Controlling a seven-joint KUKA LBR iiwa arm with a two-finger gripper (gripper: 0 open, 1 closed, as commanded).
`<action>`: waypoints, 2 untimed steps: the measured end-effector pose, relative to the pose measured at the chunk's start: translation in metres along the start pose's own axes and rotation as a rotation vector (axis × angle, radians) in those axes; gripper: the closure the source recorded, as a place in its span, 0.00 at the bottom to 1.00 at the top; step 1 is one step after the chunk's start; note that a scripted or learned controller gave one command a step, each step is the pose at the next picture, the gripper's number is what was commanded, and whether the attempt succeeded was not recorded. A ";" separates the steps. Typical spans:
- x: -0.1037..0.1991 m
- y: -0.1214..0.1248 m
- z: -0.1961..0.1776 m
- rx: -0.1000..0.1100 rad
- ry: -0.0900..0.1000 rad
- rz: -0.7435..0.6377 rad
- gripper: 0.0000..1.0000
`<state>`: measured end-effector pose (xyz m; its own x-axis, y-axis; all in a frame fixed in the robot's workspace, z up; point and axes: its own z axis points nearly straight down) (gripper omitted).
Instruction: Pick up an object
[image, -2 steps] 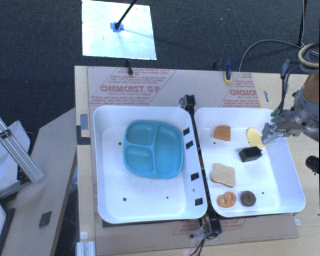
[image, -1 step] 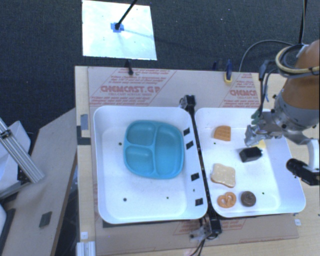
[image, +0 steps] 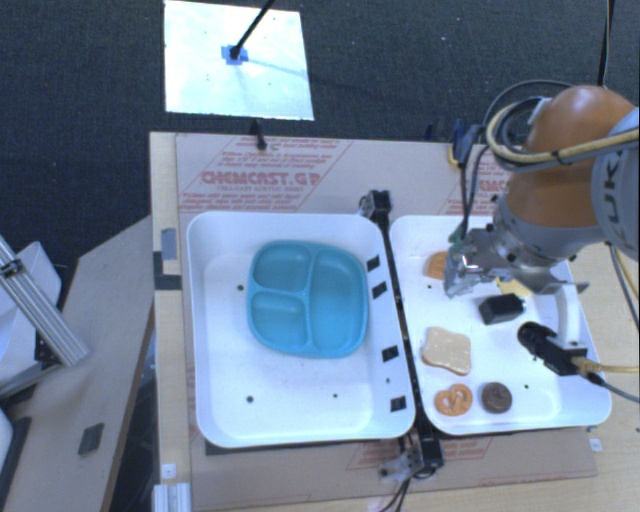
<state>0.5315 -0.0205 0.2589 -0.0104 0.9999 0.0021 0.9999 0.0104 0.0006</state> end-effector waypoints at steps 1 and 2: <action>0.055 0.005 0.003 -0.001 0.000 0.000 1.00; 0.108 0.012 0.020 0.000 0.000 0.000 1.00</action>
